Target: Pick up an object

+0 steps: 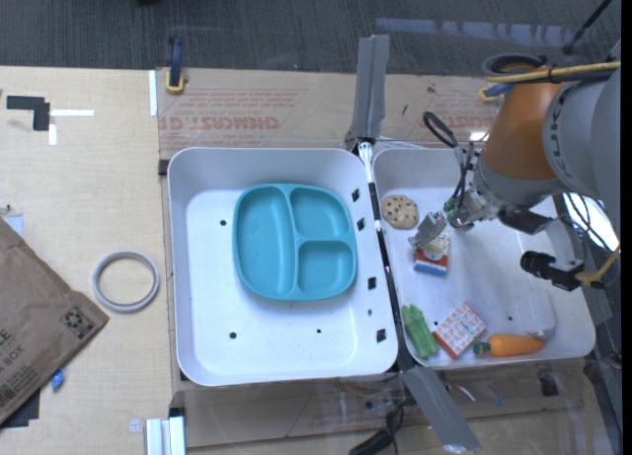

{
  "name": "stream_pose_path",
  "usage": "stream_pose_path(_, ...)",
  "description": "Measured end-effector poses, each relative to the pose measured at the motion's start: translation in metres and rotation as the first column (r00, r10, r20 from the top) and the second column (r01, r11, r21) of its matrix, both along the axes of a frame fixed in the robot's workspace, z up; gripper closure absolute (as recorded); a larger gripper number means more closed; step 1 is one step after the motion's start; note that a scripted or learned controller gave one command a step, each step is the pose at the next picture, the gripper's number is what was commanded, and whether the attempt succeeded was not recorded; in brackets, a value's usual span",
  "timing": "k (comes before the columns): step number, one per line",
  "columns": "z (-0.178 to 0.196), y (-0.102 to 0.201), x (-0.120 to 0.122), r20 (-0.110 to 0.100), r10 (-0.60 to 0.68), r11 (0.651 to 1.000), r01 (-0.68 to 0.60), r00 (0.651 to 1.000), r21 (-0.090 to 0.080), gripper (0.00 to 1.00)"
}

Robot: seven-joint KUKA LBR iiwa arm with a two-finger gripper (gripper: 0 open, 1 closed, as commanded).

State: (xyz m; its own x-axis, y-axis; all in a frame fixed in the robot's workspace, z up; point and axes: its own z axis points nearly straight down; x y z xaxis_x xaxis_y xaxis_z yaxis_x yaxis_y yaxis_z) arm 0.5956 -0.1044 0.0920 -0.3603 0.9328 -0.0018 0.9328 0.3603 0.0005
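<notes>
Your gripper (432, 230) is down in the right bin (563, 275), at its far-left part, directly above a small red, white and blue block (432, 264). Whether anything is caught there you cannot tell, since the tip is a grey blur against the block. Judging by that pose, you are at the reach-and-grasp step, and nothing looks lifted yet.

The next move calls for a settled closing on the block and a straight rise, keeping off the cookie (400, 210) just to the far left (it lies near enough to be nudged).

Count what you have to choose from in the right bin:
- one cookie
- one block
- one green piece (418, 332) against the near-left wall
- one patterned card (459, 329) beside it
- one carrot (511, 345) at the near wall

The left bin (197, 275) holds one teal plate (294, 242) with three compartments. Out on the bench to the left lie one tape ring (125, 279) and one cardboard sheet (35, 330).
</notes>
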Motion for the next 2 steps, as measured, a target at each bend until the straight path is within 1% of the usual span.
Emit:
stream_pose_path(1,0.009,0.0,0.0,0.001,0.002,1.0,-0.002,1.0,-0.002,1.0)
stream_pose_path(2,0.1,0.06,0.048,-0.001,-0.147,0.989,0.147,0.989,-0.001,1.0)
